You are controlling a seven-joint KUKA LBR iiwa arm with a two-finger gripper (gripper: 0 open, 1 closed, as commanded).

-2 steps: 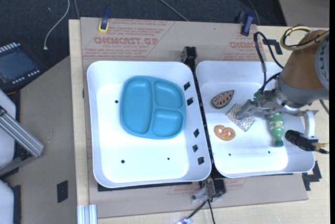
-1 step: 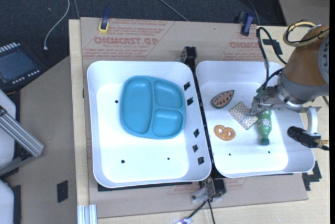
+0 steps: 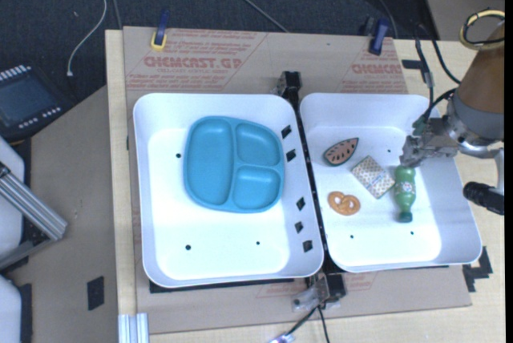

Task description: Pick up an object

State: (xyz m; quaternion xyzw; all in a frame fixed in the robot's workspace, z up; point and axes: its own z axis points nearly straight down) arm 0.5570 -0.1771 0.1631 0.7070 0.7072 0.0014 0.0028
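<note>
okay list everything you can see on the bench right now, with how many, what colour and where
Shallow white plastic bins: two, white, side by side on the bench.
Blue divided plastic plate: one, blue, in the left bin.
Brown leaf-shaped piece: one, brown, right bin, upper left.
Speckled pale square packet: one, whitish, right bin, middle.
Brown pretzel-shaped toy: one, orange-brown, right bin, lower left.
Small green bottle: one, green, right bin, right of the packet.
Blue clamps: two, blue, the board's far edge.
Gripper: one, grey, just above the bottle.

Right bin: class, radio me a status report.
Gripper above green bottle, nothing gripped. Wafer beside bottle. Pretzel, leaf cookie further left.
</note>
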